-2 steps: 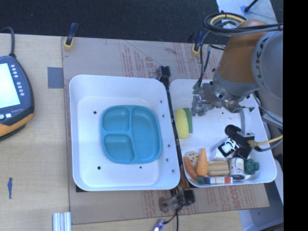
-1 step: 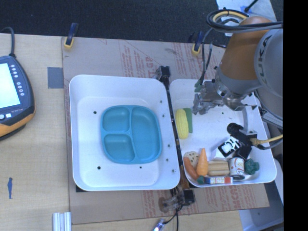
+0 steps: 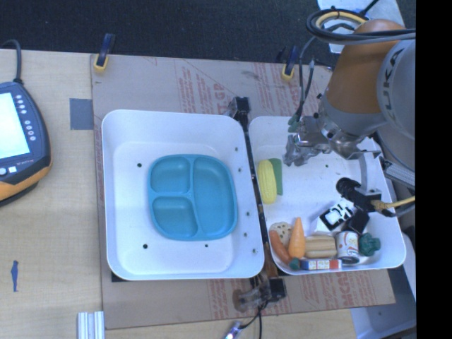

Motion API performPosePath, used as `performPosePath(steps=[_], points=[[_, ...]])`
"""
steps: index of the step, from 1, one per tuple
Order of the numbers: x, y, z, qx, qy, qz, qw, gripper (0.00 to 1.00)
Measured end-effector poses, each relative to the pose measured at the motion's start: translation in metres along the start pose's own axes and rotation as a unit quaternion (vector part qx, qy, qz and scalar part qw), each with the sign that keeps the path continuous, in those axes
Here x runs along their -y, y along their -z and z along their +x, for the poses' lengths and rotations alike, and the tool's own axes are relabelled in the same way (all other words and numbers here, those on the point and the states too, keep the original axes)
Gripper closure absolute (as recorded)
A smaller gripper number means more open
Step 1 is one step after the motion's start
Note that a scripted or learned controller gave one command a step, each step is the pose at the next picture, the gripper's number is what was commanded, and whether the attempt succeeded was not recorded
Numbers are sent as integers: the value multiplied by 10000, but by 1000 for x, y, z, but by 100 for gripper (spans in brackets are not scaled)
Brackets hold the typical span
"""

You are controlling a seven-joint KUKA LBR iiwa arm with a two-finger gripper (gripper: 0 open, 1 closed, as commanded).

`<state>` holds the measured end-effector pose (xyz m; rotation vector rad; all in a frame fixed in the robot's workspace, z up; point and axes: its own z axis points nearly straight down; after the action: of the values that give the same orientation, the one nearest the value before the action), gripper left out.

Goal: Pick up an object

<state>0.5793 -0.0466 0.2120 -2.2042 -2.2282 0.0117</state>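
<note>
My gripper (image 3: 300, 149) hangs over the right bin (image 3: 397, 260); whether it's spread, I can't tell. The corn (image 3: 268, 181) lies just below-left, long axis running up-down.

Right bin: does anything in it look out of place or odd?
Nothing looks damaged or spilled. The toy food is heaped in the right bin's near corner, the carrot lying over other pieces, while the corn cob lies apart by the divider.
</note>
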Motion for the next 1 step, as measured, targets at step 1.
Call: performPosePath(steps=[1], points=[[0, 10, -1, -1, 15, 3, 10000, 100]])
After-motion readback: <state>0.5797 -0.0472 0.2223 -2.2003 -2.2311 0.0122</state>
